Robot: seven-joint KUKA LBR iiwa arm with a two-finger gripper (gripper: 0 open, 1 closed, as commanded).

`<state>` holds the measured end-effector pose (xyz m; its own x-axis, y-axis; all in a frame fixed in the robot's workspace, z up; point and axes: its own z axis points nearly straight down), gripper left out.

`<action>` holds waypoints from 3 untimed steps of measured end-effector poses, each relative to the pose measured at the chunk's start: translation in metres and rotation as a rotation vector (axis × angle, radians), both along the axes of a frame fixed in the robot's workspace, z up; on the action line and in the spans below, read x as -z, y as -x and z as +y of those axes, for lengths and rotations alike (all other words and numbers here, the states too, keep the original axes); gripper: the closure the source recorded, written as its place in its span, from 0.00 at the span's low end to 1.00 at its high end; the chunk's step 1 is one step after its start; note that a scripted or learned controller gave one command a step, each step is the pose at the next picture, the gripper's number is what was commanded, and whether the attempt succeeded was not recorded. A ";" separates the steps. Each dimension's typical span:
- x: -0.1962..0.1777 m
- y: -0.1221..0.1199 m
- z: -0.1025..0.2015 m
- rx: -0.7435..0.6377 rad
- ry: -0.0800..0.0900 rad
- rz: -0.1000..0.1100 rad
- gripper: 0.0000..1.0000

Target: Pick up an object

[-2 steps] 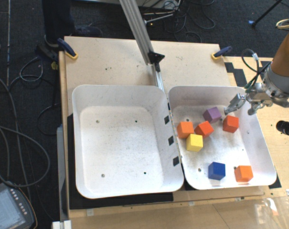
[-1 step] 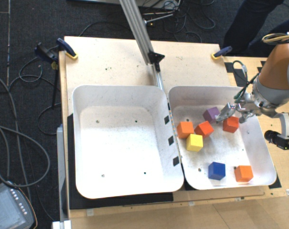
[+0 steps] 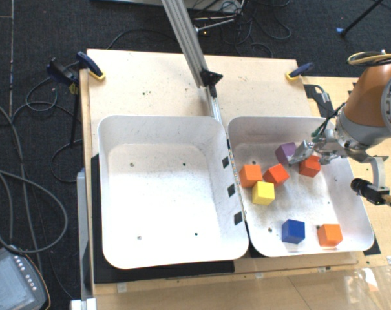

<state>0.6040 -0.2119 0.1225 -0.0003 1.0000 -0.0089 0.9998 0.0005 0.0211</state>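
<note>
- While the right bin (image 3: 360,228) is reached into, the gripper (image 3: 306,152) is seen low among the blocks; whether its jaws are apart cannot be told.
- The red block (image 3: 309,166), just beside it, is judged light and rigid, best taken across opposite flat faces.

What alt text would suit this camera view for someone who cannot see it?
A robot arm reaches from the right into the right-hand white bin, its tool low among coloured blocks, between a purple block and a red block. A second white bin sits alongside.

A grey KUKA arm (image 3: 366,131) with a broad orange band, cables looping above, ends in a metallic two-finger gripper (image 3: 303,152).
</note>
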 end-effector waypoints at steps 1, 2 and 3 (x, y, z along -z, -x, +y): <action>-0.009 -0.001 0.000 -0.001 0.002 -0.003 1.00; -0.054 0.000 0.006 -0.003 -0.007 0.015 1.00; -0.111 -0.009 -0.001 -0.002 -0.005 0.013 1.00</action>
<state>0.6135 -0.2130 0.2339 -0.0027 1.0000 -0.0038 1.0000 0.0027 0.0083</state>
